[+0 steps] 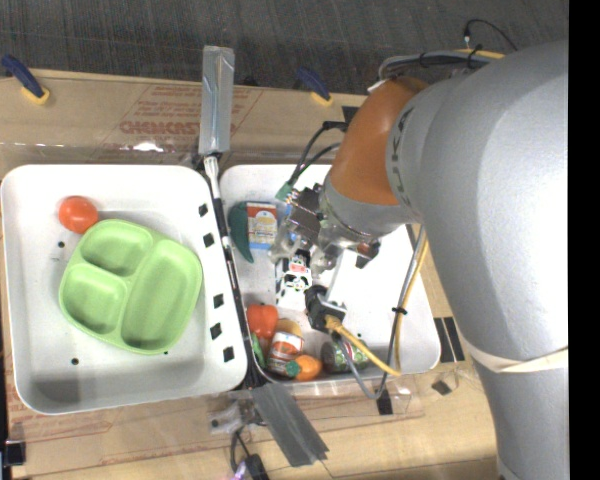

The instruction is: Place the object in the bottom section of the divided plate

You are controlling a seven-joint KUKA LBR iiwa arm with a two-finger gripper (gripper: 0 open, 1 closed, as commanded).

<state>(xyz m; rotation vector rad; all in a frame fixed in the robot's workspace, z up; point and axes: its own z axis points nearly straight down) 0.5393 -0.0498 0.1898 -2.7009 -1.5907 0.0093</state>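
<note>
A light-green divided plate lies in the left bin, with two small sections on its upper left and one large section on its right. All three sections hold nothing. My gripper hangs low over the middle of the right bin, just above a small black-and-white patterned object. The wrist hides how the gripper meets that object.
A red-orange ball rests in the left bin beyond the plate. The right bin holds a small carton, a dark green item, a red pepper, a jar and an orange piece. A yellow cable trails near its front.
</note>
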